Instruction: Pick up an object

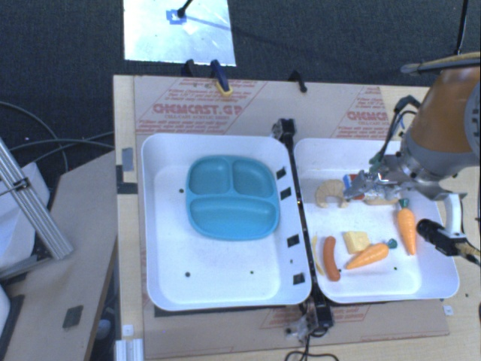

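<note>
Background: a bench covered with cardboard stands on a dark carpet, and it carries two shallow white bins side by side.
Nearest items: in the right bin, a sausage lies close to the divider, its long axis running almost front to back.
Beside it: a yellow cheese wedge sits just to the right of the sausage, and a small carrot lies touching or almost touching the cheese; its long axis is slanted, with the green end toward the right and the tip toward the front left.
Second carrot: a bigger carrot lies near the right side, nearly front to back, green end to the far side.
Left bin: the left bin holds a blue plate with three sections, probably a place for putting food.
Farther: a pale croissant-like piece lies in the middle of the right bin, curved, just beside the gripper.
Gripper: the gripper is low over the right bin, pointing left; I cannot tell how wide it is, and I see nothing clearly held in it.
Judgement: the food pieces lie loose and scattered, so any of them can be the target; the croissant piece seems the nearest candidate.
Far edge: a shiny metal sheet lies on the carpet behind the bench.
</note>
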### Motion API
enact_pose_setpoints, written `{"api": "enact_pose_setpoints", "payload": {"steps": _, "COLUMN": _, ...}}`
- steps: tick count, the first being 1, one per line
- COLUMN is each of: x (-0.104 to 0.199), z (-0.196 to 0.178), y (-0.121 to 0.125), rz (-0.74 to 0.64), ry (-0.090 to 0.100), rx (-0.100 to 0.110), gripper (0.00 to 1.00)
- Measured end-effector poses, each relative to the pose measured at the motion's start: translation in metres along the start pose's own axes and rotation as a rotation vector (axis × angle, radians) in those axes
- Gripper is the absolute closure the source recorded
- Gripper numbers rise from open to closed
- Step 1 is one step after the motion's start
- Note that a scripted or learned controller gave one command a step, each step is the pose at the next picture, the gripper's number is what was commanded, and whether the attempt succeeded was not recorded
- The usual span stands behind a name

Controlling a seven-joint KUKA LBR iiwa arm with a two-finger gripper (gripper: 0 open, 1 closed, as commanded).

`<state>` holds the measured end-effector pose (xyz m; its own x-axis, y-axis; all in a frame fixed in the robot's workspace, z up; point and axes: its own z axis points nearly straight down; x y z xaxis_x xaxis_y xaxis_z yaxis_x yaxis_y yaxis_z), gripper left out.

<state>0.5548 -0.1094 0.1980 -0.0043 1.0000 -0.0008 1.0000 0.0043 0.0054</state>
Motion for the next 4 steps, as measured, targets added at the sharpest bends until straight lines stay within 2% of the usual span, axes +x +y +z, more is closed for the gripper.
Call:
{"api": "enact_pose_setpoints", "payload": {"steps": 1, "x": 0.0, "z": -0.028, "y": 0.001, "rz": 0.0, "ry": 0.0, "rx": 0.001, "gripper": 1.0}}
{"api": "enact_pose_setpoints", "payload": {"steps": 3, "x": 0.1, "z": -0.018, "y": -0.012, "rz": -0.005, "ry": 0.002, "rx": 0.005, "gripper": 1.0}}
{"api": "enact_pose_setpoints", "payload": {"steps": 4, "x": 0.15, "z": -0.012, "y": -0.032, "rz": -0.005, "ry": 0.003, "rx": 0.007, "gripper": 1.0}}
